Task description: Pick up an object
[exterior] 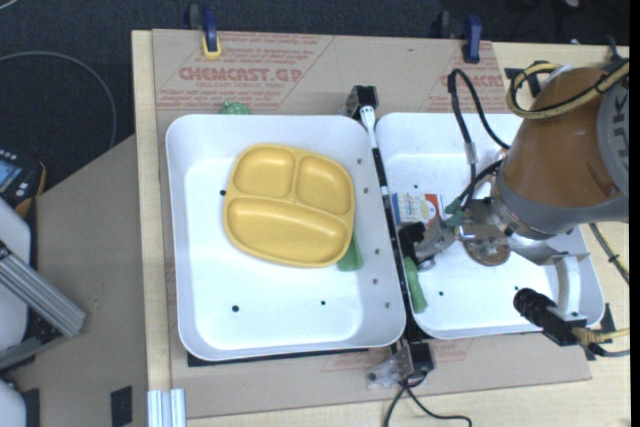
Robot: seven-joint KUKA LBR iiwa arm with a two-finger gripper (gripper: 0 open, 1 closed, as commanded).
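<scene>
Grey arm dips into the right bin so its gripper, grip state I cannot tell, reaches the small card near the left wall.

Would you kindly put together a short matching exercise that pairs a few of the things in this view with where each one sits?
Things:
1. yellow divided plate
2. small printed card
3. gripper
4. blue clamp with yellow tip

Places:
A. at the board's far edge, beyond the left bin
B. in the right bin, by its left wall, just beyond the gripper
C. in the left bin
D. low over the right bin's left side

Pairs: 1-C, 2-B, 3-D, 4-A
</scene>
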